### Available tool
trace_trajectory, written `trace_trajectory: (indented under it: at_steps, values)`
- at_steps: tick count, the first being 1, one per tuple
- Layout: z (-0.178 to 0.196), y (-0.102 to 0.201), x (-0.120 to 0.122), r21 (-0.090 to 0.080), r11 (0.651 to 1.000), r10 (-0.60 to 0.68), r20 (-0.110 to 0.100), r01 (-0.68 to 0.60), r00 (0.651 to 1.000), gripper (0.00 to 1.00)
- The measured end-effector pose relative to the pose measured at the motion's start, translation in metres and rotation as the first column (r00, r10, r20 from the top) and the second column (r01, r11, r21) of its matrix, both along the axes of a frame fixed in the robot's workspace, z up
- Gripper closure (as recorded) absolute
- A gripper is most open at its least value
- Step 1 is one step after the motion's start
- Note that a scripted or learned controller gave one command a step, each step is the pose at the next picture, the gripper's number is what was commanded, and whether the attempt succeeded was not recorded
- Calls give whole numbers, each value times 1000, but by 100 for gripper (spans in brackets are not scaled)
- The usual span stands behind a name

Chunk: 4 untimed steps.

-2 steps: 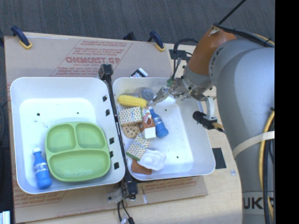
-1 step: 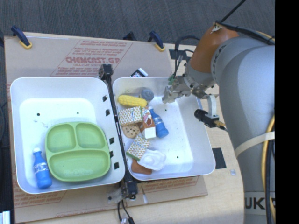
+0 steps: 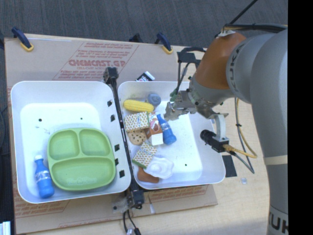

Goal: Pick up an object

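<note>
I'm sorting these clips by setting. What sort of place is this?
Probably a robotics lab bench, not a kitchen: two white bins clamped side by side on cardboard, a grey arm reaching in, and toy food like a corn cob.

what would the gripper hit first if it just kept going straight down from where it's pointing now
Probably the small blue bottle in the right bin, or the bare bin floor just beside it. The gripper sits above the pile's right edge, but one slanted view leaves depth unclear.
</note>
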<state>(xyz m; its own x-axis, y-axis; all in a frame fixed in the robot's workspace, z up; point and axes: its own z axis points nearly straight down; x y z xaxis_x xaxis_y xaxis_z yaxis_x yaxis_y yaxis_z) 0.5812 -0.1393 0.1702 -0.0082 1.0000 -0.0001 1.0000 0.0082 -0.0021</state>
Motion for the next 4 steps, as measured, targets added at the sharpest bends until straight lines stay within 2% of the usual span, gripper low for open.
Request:
trace_trajectory:
  at_steps: [1, 2, 3, 4]
  values:
    - [31, -71, -53, 0, 1000, -5, -1, 5, 1000, 100]
    - [21, -52, 11, 0, 1000, -1, 0, 1, 1000, 100]
    - [33, -55, 15, 0, 1000, -2, 1, 2, 1000, 100]
    - [46, -71, -24, 1, 1000, -3, 0, 3, 1000, 100]
